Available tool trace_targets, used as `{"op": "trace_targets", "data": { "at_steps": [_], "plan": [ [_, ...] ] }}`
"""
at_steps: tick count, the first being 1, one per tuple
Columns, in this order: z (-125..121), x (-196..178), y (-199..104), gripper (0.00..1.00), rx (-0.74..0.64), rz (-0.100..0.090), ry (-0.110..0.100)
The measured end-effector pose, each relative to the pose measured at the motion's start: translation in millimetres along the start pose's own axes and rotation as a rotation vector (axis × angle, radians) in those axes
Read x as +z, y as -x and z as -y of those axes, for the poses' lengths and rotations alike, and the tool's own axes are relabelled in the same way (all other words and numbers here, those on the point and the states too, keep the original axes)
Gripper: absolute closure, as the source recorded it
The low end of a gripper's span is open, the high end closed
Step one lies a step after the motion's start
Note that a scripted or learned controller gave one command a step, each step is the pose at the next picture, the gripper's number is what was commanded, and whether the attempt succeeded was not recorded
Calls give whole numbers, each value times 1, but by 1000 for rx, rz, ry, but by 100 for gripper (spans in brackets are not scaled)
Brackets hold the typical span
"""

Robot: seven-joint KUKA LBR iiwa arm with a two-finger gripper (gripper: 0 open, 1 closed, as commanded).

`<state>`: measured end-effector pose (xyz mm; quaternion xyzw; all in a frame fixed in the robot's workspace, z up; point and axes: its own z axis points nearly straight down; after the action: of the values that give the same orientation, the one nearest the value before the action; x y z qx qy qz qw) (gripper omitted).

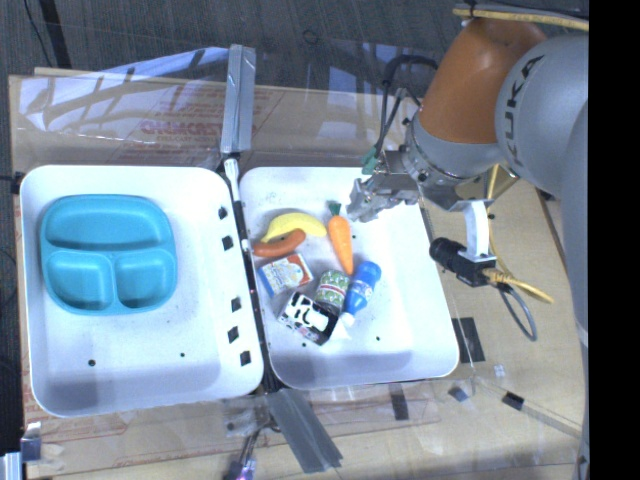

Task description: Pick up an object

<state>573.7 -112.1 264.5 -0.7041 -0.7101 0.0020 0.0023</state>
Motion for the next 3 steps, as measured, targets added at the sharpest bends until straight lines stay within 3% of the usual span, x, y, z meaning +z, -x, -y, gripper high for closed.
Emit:
{"op": "trace_targets", "data": {
  "at_steps": [1, 2, 3],
  "plan": [
    [-19, 118, 38, 0, -71, 0, -1],
    [-8, 157, 76, 0, -263, 2, 10],
    [-7, 157, 76, 0, -263, 3, 10]
  ]
}}
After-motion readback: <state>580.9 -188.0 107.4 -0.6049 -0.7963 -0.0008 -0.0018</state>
